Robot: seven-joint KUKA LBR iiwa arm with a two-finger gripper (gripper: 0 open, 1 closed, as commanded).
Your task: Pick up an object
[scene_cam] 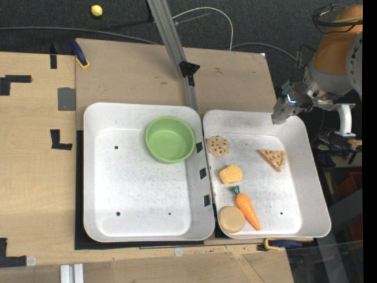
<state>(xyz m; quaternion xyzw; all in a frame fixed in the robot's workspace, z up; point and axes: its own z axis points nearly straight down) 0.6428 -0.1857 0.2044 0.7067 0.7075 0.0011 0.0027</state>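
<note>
Bins first: the left bin (100,175) carries a green bowl (170,139) near its far right corner, round, glossy and upright. The right bin (294,175) carries five small food pieces. An orange carrot (247,210) with a green top lies slantwise near the front, a round tan bun (231,219) touching it on the left. Above sits a yellow corn chunk (230,174), then a speckled cookie (217,145). A pizza slice (273,158) lies well apart, toward the right. The gripper (281,113) hangs over the right bin's far right corner, carrying nothing; how wide it stands I cannot tell.
</note>
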